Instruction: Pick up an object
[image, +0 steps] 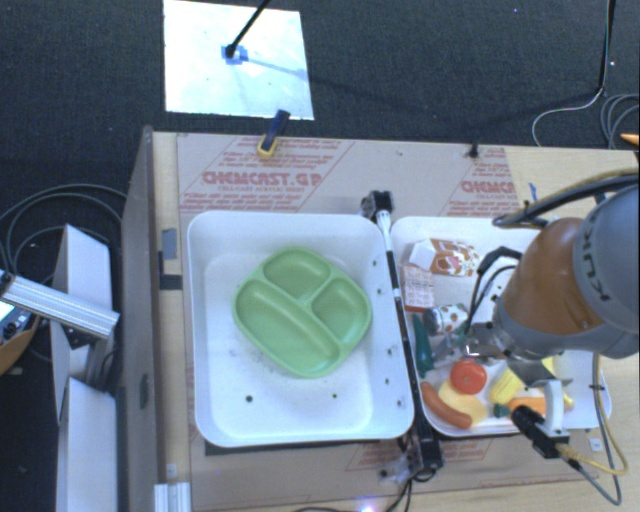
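The bench is the biggest thing here, a flat brown board printed with red lettering, set on dark carpet. On it sit two shallow white bins side by side, both smooth moulded plastic with rounded corners. The left bin carries a glossy green divided plate, rounded, with three sunken compartments, lying a touch toward twelve o'clock of the bin's centre. The arm reaches in from three o'clock, its matte grey casing and shiny orange band looming over the right bin.

Down in that right bin the objects crowd together: a printed white-and-orange packet at twelve o'clock, a small labelled pack just beside it at about ten, a round red tomato-like toy near the middle, and a smooth sausage-shaped toy on a pale yellow piece at seven o'clock. A yellow chunk sits just beside the tomato at five.

The gripper hangs over the bin's middle, close above the tomato, and I cannot tell its state: the wrist hides it.
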